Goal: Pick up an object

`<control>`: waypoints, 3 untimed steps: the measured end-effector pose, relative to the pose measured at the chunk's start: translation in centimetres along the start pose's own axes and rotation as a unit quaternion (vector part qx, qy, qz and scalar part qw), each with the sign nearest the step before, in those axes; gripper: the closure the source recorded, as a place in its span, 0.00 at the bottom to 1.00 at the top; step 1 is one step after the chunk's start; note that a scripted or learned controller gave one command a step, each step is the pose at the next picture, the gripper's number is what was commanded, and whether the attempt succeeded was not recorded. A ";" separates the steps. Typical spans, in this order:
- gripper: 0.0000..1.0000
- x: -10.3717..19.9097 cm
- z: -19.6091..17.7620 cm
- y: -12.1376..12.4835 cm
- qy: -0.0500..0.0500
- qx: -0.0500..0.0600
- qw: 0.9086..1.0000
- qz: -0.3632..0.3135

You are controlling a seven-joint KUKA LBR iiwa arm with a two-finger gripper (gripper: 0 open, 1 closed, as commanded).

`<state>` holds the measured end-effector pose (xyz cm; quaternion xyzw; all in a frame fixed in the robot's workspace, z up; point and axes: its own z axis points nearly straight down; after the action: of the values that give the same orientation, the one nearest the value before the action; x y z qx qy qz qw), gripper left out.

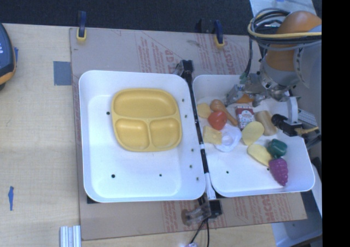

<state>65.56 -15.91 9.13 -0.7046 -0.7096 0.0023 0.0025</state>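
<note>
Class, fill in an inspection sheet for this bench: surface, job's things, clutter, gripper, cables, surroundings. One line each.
Surface: wooden bench under a cardboard sheet bearing two white bins.
Job's things: toy foods piled in the right bin, including a red tomato, purple grapes and a green piece.
Clutter: yellow divided tray in the left bin.
Gripper: gripper low over the right bin's far edge.
Cables: black loops on the arm.
Surroundings: blue clamps at the cardboard's far edge.

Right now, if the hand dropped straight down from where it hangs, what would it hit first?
Probably the orange toy piece under the hand, at the right bin's far edge; depth is unclear from this slanted view.
</note>
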 end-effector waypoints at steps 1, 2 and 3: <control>0.00 -1.6 0.0 0.0 -0.001 -0.002 1.000 0.002; 0.00 -0.6 0.0 0.0 0.000 0.000 1.000 0.001; 0.00 -1.9 0.0 0.0 -0.001 -0.002 1.000 0.002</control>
<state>65.59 -17.82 9.17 -0.7061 -0.7081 0.0014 0.0007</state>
